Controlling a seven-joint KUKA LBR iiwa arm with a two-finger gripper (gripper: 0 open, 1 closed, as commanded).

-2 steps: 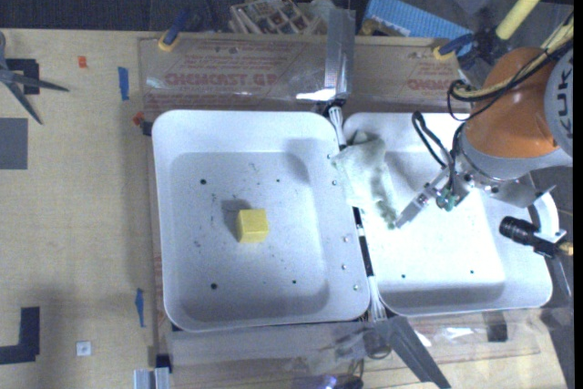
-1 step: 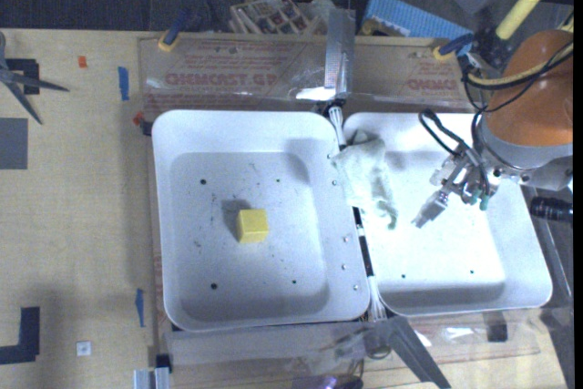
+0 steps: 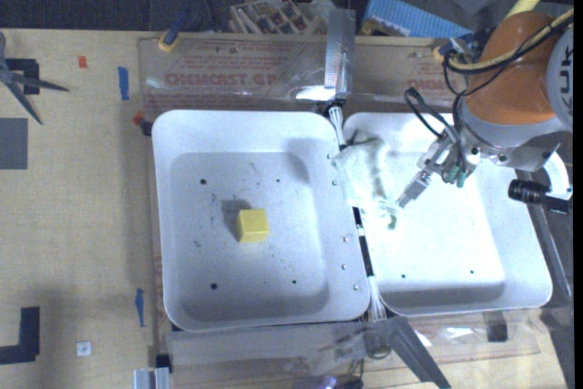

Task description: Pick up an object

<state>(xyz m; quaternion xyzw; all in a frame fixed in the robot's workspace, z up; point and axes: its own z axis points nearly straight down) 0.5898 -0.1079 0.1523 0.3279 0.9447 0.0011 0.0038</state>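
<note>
Camera view showed us two white bins side by side. Nearest to us, in the left bin (image 3: 182,150), sat a small yellow block (image 3: 253,225), alone on the floor of the bin, well apart from the arm.

Farther back, in the right bin (image 3: 474,278), we saw a soft white cloth (image 3: 364,168) bunched against the wall between the bins.

The gripper (image 3: 407,193) hung over the right bin, pointing down toward eight o'clock. Its tip was just beside the cloth. We could not tell how its tip was set, and we saw nothing held in it.

We think the cloth was the easy pick. It lay at about ten o'clock from the tip. The block lay far off at about nine o'clock, across the wall.
</note>
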